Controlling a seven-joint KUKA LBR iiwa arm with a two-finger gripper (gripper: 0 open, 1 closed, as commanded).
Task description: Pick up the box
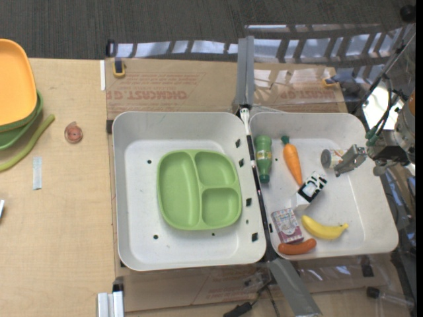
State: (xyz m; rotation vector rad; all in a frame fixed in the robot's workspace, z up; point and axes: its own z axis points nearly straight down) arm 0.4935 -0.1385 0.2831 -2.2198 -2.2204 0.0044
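Observation:
The box (286, 223) is small and pink-and-white, lying flat near the front left corner of the right bin (377, 240). A red sausage (297, 246) lies just in front of it and a yellow banana (324, 228) to its right. My gripper (348, 159) hangs over the right side of the same bin, well behind and to the right of the box and not touching it. Nothing shows in its grasp.
Also in the right bin are a green bottle (264, 157), an orange carrot (293, 164), a black-and-white object (312, 187) and a grey round piece (326, 158). The left bin (132, 177) holds a green divided plate (199, 189). Orange and green plates (13, 84) sit on the bench at far left.

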